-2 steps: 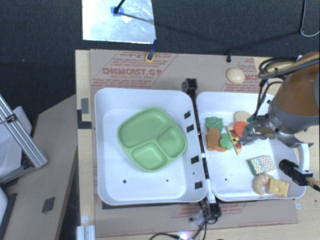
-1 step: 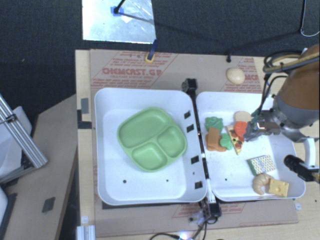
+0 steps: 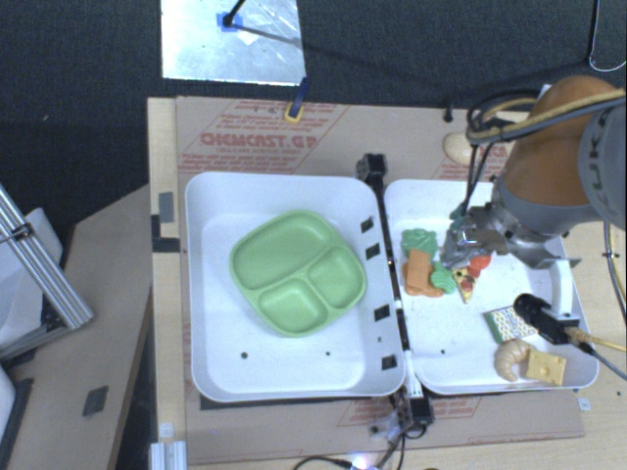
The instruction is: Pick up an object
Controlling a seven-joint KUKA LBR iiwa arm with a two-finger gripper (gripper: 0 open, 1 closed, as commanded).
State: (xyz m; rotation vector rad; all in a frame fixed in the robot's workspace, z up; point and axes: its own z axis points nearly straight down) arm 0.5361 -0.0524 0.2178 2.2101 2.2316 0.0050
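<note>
Orange and green toy food pieces (image 3: 428, 273) are lying crowded in the right bin (image 3: 446, 360), and the gripper (image 3: 460, 251) is hanging just beside them, so I am judging it should centre over one piece before closing.

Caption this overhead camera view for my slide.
Gripper low over toy food in right bin; green tray in left bin.

My own wrist covers my gripper (image 3: 462, 253), so no clue on the fingertips. The red toy (image 3: 479, 262) underneath is half hidden too.
</note>
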